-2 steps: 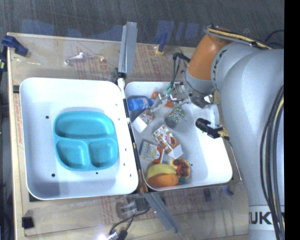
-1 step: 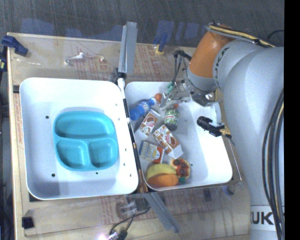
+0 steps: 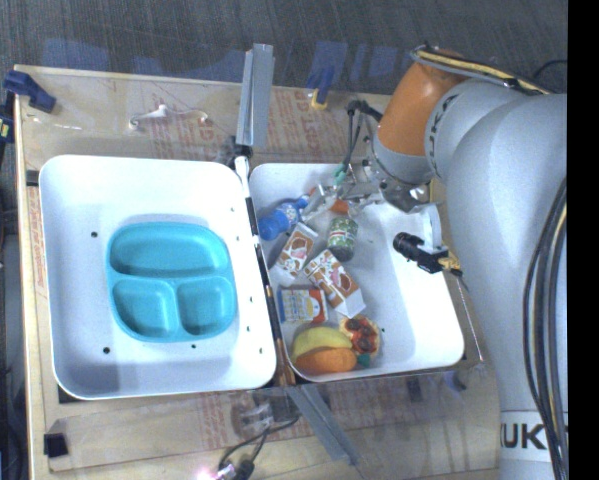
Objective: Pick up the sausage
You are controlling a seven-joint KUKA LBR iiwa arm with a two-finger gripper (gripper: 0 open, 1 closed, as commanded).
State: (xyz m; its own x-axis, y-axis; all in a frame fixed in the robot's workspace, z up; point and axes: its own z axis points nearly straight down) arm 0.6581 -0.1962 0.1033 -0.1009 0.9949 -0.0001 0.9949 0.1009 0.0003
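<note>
Pincer (image 3: 341, 190) hangs over upper right bin (image 3: 429, 318), above a small jar (image 3: 342, 236); whether its grip is apart or together, I cannot tell.

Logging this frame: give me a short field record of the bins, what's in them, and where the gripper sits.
left bin: holds a blue divided tray
right bin: cluttered on its left half
right bin contents: blue bottle, small cartons, a green can, a banana on an orange
sausage: cannot pick it out with certainty
arm: reaches in from the right, over the right bin's far end
gripper: low over the far clutter, near the green can
held item: none visible between the fingers
</note>
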